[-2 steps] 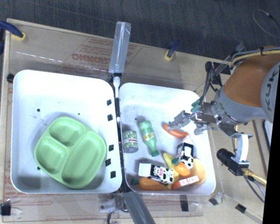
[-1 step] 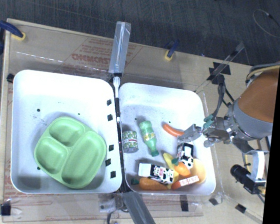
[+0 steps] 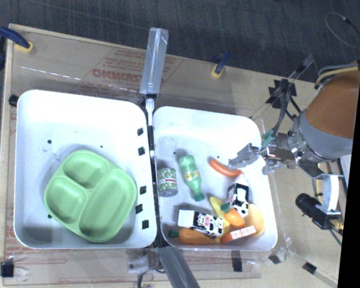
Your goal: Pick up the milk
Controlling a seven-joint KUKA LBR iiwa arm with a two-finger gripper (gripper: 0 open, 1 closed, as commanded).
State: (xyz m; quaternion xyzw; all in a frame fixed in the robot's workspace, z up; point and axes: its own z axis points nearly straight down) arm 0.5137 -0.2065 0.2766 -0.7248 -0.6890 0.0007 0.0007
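A white milk carton [image 3: 201, 221] with black cow spots lies on its side near the front of the right bin [image 3: 195, 124]. A second black-and-white spotted carton [image 3: 239, 198] stands just right of and behind it. My gripper [image 3: 246, 155] hangs over the right part of that bin, above the right end of a red pepper [image 3: 223, 169]. It sits behind the upright carton and well apart from the lying one. Nothing shows in its grasp.
Around the cartons are a yellow banana [image 3: 217, 206], an orange fruit [image 3: 253, 218] and a carrot [image 3: 196, 237]. A green bottle [image 3: 191, 175] and a small can [image 3: 167, 180] lie mid-bin. A green divided plate [image 3: 91, 194] sits in the left bin [image 3: 41, 111].
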